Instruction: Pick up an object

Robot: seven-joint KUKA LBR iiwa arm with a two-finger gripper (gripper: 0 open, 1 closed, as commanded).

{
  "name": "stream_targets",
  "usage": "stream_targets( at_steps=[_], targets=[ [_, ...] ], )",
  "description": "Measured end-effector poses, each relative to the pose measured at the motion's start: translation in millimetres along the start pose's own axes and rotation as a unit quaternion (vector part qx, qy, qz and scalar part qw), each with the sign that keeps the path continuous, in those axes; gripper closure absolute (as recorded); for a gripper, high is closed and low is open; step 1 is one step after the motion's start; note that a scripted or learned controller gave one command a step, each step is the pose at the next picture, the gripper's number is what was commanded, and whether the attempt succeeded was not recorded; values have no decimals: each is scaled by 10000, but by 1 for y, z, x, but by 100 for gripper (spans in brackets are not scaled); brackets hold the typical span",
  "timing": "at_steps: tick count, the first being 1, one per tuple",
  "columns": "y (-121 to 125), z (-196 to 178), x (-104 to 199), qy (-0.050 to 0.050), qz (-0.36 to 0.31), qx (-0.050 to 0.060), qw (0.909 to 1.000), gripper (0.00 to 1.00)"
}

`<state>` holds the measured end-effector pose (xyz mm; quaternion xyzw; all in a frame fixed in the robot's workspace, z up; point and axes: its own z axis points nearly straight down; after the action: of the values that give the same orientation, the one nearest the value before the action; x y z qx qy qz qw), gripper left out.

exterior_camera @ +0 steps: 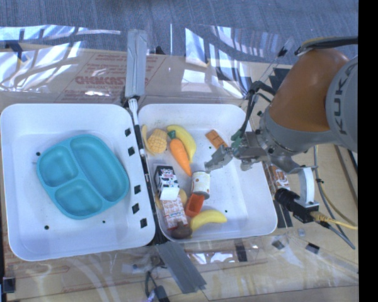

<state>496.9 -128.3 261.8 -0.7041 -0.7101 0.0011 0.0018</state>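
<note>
The right bin [255,197] holds several toy foods. A yellow corn cob [155,141], a banana [185,139] and a carrot [180,156] lie at its back left. An orange block [215,138] lies further right. A small can [201,184] stands in the middle above a red piece [195,203] and a second banana [208,218]. A milk carton [167,177] and a printed box [174,213] lie along the left wall. My gripper [225,153] hangs over the bin's middle right, just right of the carrot and above the can, open with nothing between its fingers.
The left bin [25,225] holds a blue divided plate [82,175]. A ridge with black clips [140,168] separates the two bins. The arm's orange band [309,90] and cables [302,203] hang over the right bin's right rim.
</note>
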Motion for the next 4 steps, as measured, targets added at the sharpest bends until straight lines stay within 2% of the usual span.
stream_targets(
  at_steps=[1,2,3,4],
  targets=[
    [-6,137,20,-5,-420,0,9991,0],
    [61,157,5,-68,-422,-122,9990,0],
    [117,169,-3,-2,1408,-14,9900,0],
    [117,160,-3,3,1379,13,9904,100]
  ],
)
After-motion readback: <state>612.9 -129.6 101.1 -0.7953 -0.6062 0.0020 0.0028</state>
